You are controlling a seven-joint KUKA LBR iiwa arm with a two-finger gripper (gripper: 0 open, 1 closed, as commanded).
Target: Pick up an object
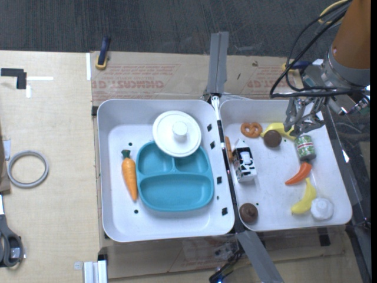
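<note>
**Approach phase, nothing grasped yet**

Hovering: gripper [301, 118] at the upper right of the right bin [283, 208], hung off the grey arm with orange band [353, 34]. Fingers look slightly spread, tips pointing down; nothing visible between them. Hard to read exactly against the cables.

Nearest candidates, all in the right bin:
- small green-labelled bottle [305, 147], just below the fingertips, tilted or lying
- yellow piece [278, 128], just left of the fingertips, touching the brown ball [271, 138]
- pretzel [251, 129], further left
- red chili pepper [298, 173] and banana [304, 198], lower down
- white cap-like item [321, 209] beside the banana
- black-and-white block [244, 164] near the divider, second brown ball [248, 213] at the bottom

Left bin [109, 175]: blue divided tray [175, 184], white lid [177, 134] overlapping its top edge, carrot [129, 175] beside it. Well apart from the gripper.

Judged step: target selection / pre-descent. Likely target: bottle or yellow piece.

Next move calls for: centring over one item, opening wide enough to straddle it, straight descent, then close. Risk: yellow piece and brown ball touching, so clipping both or nudging one away.
</note>
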